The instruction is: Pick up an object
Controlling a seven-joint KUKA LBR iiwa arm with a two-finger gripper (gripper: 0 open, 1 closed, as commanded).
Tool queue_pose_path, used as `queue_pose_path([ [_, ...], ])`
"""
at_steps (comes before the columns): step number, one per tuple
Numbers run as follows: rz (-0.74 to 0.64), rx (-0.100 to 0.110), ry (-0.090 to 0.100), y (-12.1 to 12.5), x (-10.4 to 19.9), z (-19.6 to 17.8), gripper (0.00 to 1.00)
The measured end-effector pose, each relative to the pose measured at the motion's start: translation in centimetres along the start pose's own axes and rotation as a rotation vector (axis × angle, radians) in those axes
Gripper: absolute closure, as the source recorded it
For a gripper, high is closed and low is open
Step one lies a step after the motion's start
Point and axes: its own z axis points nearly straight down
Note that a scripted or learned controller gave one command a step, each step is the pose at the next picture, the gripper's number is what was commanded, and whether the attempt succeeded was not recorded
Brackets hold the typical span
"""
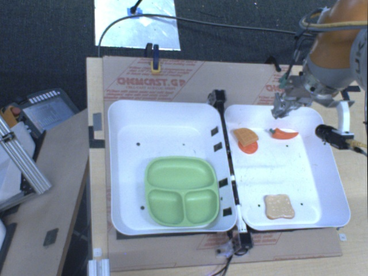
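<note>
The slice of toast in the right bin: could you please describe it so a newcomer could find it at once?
Start at the right-hand white bin, the one without the green divided plate. Look to its near edge, closest to the camera, where the toast slice lies flat and alone. It is pale tan and squarish, unlike the orange carrot-like piece and the wedge on a red disc near the far wall.

Bright, even light; slight softness.

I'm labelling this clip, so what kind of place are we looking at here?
Probably a robotics lab bench: a robot arm's gripper above two white bins, toy food such as a toast slice, and a green divided plate.
</note>
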Motion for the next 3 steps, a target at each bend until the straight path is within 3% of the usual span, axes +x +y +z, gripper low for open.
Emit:
queue_pose_path([
  [3, 0.000, 0.000, 0.001, 0.2, 14.4, 0.4, 1.00],
])
